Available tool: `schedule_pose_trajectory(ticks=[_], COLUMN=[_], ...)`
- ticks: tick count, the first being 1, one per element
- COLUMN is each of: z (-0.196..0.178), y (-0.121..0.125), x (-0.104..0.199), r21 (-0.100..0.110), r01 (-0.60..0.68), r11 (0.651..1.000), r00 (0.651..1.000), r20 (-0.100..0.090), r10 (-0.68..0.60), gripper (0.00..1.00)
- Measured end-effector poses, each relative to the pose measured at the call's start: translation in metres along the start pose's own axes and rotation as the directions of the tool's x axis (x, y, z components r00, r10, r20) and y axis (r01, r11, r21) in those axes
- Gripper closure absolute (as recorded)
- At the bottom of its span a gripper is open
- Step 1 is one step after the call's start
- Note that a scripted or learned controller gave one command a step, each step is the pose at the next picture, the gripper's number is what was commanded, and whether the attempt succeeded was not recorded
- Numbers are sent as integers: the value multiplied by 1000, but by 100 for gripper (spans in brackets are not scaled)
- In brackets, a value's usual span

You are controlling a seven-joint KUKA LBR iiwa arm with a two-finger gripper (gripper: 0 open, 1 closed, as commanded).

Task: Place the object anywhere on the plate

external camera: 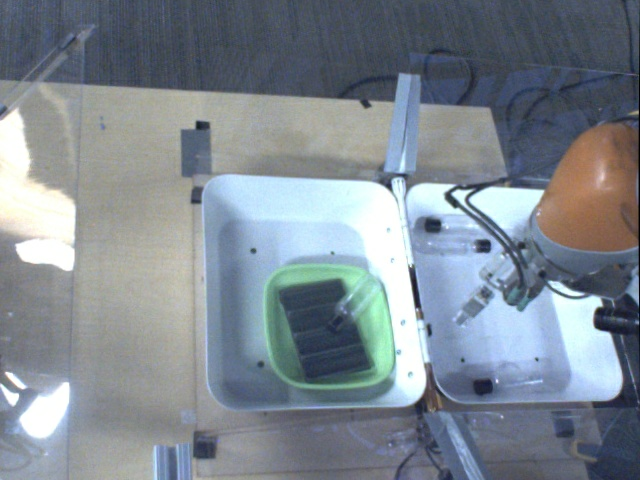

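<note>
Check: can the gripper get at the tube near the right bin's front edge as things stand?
Probably yes. The tube lies apart from the others on the bin floor with nothing on it, and the gripper hangs over the same bin. It sits close to the front wall, which could crowd the approach.

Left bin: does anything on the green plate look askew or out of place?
One clear plastic tube with a black cap lies slanted on the dark ridged block, its upper end overhanging toward the green plate's rim. Nothing looks spilled or damaged.
</note>
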State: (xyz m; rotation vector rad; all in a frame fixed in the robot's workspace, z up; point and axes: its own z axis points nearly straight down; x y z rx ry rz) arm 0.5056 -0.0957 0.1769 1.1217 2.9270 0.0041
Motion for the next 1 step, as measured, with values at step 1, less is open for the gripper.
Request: schedule_pose_trajectory(ticks=[1], z=[-92], y=[-58], x=[-40], r21=[-1], r01=[47], r11=[999], r00=[999], r20=[6], r10=[-47], gripper=[0])
